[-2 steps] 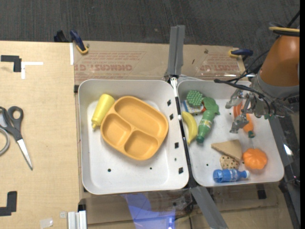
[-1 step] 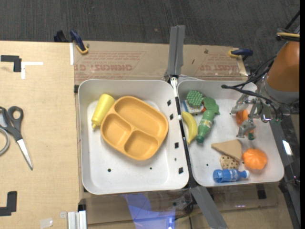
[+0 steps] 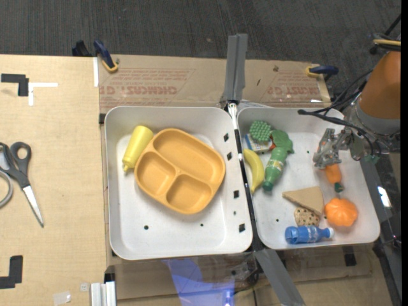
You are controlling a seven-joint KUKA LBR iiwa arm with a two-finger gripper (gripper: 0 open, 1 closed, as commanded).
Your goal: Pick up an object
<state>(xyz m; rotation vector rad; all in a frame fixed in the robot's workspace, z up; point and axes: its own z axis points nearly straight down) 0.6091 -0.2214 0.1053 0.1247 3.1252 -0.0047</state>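
camera view puts your gripper [image 3: 329,157] low in the right white plastic bin [image 3: 366,238], near its right wall, and i cannot tell from this slant how it is set. take the small orange carrot-shaped toy [image 3: 334,173] as your landmark: it lies just under and touching the gripper's tip, its long axis running roughly up-and-down in the picture, green end away from the gripper. i judge it the likeliest target, so the coming move is a short drop straight down. below the carrot sits one round orange pumpkin-like toy [image 3: 342,213]; left of that, one tan wedge of toy bread [image 3: 306,198] and one blue bottle [image 3: 308,234]. further left of the carrot lie one green bottle [image 3: 275,163] and one yellow banana [image 3: 254,168]. well left, the other bin holds one yellow divided tray [image 3: 180,169].
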